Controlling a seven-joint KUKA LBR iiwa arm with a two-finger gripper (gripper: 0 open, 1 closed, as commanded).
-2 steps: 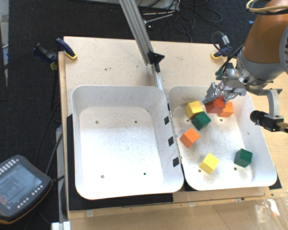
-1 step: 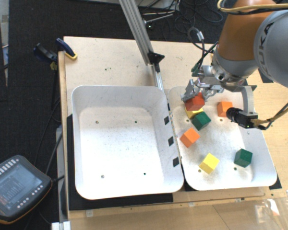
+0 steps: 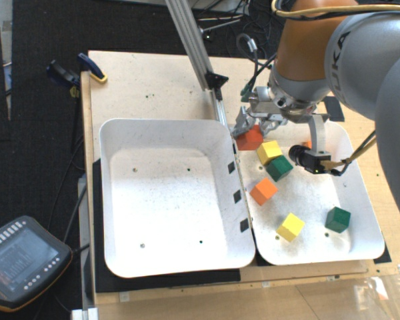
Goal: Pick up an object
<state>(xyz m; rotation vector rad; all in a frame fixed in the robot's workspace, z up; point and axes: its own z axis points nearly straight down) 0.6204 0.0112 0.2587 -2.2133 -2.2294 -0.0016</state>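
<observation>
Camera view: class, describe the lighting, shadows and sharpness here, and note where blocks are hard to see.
Camera view: even, bright light on the bins; soft shadows beside each block, as under the yellow block; blocks look sharp, while the near arm is large and slightly soft; the hand partly covers the red block.

A grey KUKA arm (image 3: 347, 52) reaches into the right-hand white bin (image 3: 360, 235), its gripper (image 3: 253, 127) low over an orange-red block (image 3: 251, 139) at the bin's far left corner. Yellow (image 3: 269, 151), green (image 3: 279, 169) and orange (image 3: 264, 191) blocks cluster just beside it; another yellow block (image 3: 291, 227) and a green block (image 3: 337, 219) sit toward the near edge. The left bin (image 3: 120, 245) stands alongside.
</observation>
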